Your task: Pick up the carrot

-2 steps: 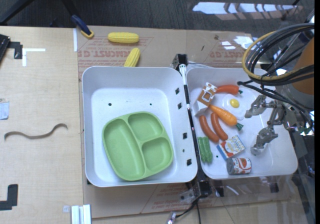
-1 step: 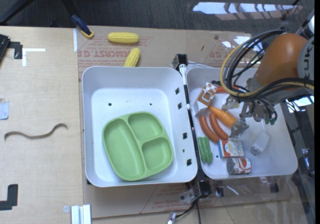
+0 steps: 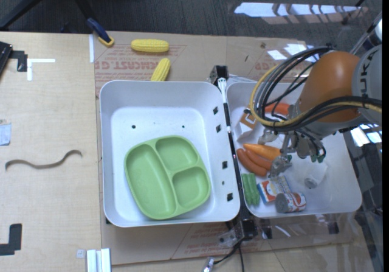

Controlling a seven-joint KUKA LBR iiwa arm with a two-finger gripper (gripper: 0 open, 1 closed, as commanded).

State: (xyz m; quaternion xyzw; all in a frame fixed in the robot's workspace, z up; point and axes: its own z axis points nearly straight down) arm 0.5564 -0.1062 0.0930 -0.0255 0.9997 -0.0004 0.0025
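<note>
The carrot [image 3: 262, 150] lies on its side at the left end of the right bin [image 3: 346, 201], orange with its tip pointing left. A darker orange-red sausage-like piece [image 3: 252, 164] lies just below it. My gripper [image 3: 281, 162] hangs low over the carrot's right end, touching or nearly touching it. Nothing is lifted; the carrot rests on the bin floor. The arm's orange band [image 3: 331, 85] and black cables [image 3: 273, 97] cover the bin's upper middle. Another orange piece [image 3: 278, 108] peeks out behind the cables.
A green pea pod [image 3: 249, 188], a small packet [image 3: 267, 190] and a can [image 3: 292, 202] lie in front of the gripper. The left bin [image 3: 115, 118] holds a green divided plate [image 3: 167, 176]. Two corn cobs [image 3: 149, 45] [image 3: 160, 70] lie beyond the bins.
</note>
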